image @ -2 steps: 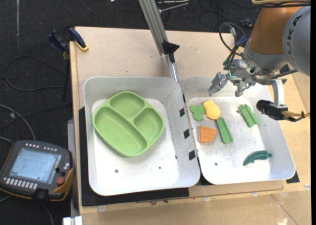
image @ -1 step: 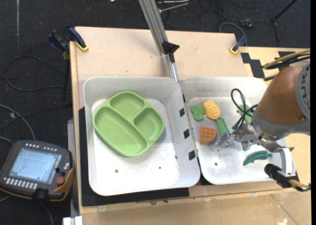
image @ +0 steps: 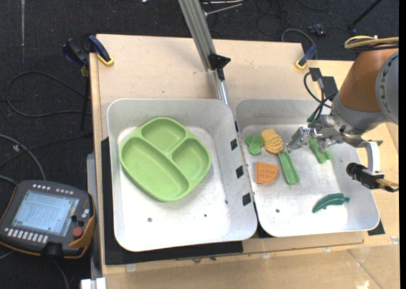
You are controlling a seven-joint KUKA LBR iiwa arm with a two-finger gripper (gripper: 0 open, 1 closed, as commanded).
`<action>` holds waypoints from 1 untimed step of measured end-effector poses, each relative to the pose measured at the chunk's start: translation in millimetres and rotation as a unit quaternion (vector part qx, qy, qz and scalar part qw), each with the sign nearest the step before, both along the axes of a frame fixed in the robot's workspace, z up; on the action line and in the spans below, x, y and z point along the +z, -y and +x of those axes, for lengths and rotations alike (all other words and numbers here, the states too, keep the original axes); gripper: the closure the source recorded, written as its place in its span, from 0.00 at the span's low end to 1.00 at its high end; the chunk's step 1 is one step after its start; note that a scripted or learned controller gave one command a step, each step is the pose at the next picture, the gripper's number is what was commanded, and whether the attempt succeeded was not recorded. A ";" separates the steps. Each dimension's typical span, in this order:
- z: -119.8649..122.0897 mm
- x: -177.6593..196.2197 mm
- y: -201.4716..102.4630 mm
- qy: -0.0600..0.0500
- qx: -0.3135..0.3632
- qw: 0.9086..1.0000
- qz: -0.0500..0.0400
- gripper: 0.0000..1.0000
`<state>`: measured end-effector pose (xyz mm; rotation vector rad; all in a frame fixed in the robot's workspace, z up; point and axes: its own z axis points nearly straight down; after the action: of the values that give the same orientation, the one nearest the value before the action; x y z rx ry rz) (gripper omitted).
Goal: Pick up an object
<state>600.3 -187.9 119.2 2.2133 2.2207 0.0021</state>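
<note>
Gripper (image: 306,137) sits low in the right bin (image: 361,221), upper middle; can't tell how its jaws are set, nothing visibly held. Candidate objects there: green stick (image: 288,167) just left of and below it, another green piece (image: 319,151) right under the wrist, yellow waffle-like piece (image: 273,141), small green piece (image: 254,145), orange wedge (image: 267,172), dark green pepper-like piece (image: 330,202) well apart near the front. Left bin (image: 127,231) holds a green divided plate (image: 165,158). Teach pendant (image: 44,217) on the floor at left.
</note>
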 end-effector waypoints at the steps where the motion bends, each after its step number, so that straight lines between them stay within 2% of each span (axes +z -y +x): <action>1: -56.3 78.1 -145.9 -0.001 0.003 1.000 0.004 0.00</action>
<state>544.0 -42.0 197.4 2.2106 2.2334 0.0071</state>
